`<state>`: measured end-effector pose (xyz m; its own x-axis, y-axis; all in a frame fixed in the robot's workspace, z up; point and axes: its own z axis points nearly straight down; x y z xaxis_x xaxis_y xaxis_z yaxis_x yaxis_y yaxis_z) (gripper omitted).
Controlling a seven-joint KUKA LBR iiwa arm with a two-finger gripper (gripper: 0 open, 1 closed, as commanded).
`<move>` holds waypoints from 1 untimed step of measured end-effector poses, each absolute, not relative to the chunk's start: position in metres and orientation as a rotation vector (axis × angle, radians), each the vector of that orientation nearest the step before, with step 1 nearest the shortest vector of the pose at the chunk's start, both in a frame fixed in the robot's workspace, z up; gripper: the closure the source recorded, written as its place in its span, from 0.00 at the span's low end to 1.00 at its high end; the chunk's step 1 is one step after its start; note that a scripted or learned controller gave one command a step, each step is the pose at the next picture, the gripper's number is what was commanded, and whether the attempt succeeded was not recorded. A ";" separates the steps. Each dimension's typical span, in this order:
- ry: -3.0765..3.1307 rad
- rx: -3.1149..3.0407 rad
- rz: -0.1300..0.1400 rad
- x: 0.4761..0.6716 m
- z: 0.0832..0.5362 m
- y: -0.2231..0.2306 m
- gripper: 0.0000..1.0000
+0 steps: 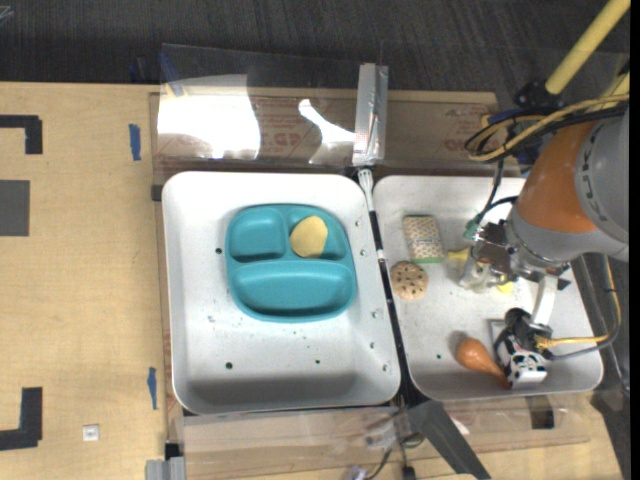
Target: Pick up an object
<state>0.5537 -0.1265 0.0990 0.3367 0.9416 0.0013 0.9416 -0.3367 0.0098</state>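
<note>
Speckled tan round biscuit-like disc (408,280), centre-right of the frame, at the left of the right shallow white bin (445,313), just below a beige-and-green rectangular packet (422,236). Probably light, stiff, crumbly; best pinched gently across its edges. Gripper (488,266) near, to the right, not touching; open or closed, cannot tell.

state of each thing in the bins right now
teal tray: flat, upright, in left bin
yellow piece: in tray's upper right compartment
round cookie: flat in right bin, loose
tan block: flat in right bin, loose
orange piece: on its side, right bin
gripper: over right bin
</note>
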 end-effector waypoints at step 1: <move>1.903 2.493 0.006 0.553 0.088 -0.170 1.00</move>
<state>0.5535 -0.1703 0.0878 0.2635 0.9647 0.0000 0.9646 -0.2635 0.0063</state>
